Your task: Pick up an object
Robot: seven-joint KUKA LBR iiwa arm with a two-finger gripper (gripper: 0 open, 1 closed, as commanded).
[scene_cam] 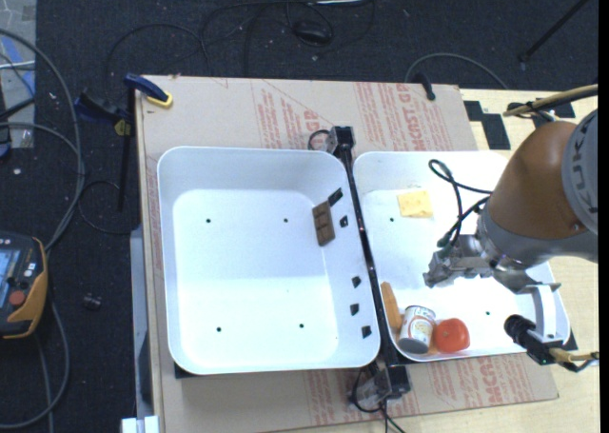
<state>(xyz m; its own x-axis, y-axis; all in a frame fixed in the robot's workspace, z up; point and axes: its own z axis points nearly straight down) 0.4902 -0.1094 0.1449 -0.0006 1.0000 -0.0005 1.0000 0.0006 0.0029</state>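
- Nearest me, right bin front corner: small can, red ball, orange stick, touching
- I'd pinch the stiff, light can's sides
- Hand hovers just above; I can't tell its opening

You cannot tell from the camera view how the pincer stands: its tip is a small grey blur under the wrist. The arm runs off the right edge, so you see little beyond the orange band, and it covers much of the right bin, including its far right corner. The small can near the front wall has a label too small to read. The yellow-edged device is cut by the left edge.
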